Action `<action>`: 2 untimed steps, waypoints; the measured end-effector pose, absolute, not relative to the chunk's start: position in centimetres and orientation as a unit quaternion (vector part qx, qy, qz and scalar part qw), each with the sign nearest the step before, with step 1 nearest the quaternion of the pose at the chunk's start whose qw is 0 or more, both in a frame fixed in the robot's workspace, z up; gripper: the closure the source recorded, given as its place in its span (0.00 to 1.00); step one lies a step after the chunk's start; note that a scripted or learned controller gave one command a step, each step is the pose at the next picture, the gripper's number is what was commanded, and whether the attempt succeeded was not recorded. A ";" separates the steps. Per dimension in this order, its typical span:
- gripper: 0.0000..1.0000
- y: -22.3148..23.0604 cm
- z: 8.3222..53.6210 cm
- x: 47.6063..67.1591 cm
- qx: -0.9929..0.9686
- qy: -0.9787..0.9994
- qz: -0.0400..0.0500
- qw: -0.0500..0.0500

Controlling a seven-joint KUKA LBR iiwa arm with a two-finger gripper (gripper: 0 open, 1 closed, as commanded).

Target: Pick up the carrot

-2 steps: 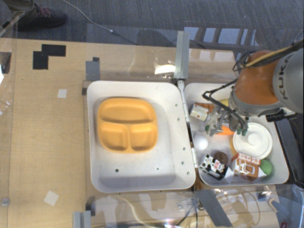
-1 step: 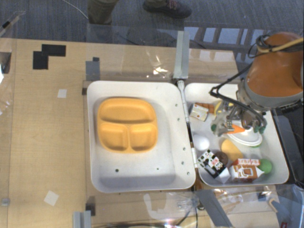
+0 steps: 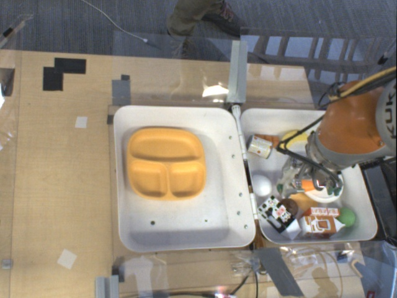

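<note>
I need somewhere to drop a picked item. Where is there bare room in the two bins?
Left bin: bare floor below and right of the yellow tray. Right bin: crowded with the egg, box and green ball under the arm.

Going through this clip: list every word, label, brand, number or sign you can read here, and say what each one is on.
"KU", cut off by the picture's edge, on the grey arm.
Orange-and-white carton: printing too small to read.
Black-and-white box: pattern or print too blurred to read.
Small white packet: label too blurred to read.
Nothing else legible.
</note>
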State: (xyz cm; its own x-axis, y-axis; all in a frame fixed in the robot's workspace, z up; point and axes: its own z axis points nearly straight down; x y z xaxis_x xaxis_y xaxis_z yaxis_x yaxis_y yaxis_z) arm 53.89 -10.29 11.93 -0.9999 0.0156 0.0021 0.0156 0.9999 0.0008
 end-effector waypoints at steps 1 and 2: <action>1.00 -10.4 28.8 55.1 0.128 -0.992 0.002 -0.009; 1.00 -8.6 16.4 51.8 0.264 -0.965 -0.001 -0.001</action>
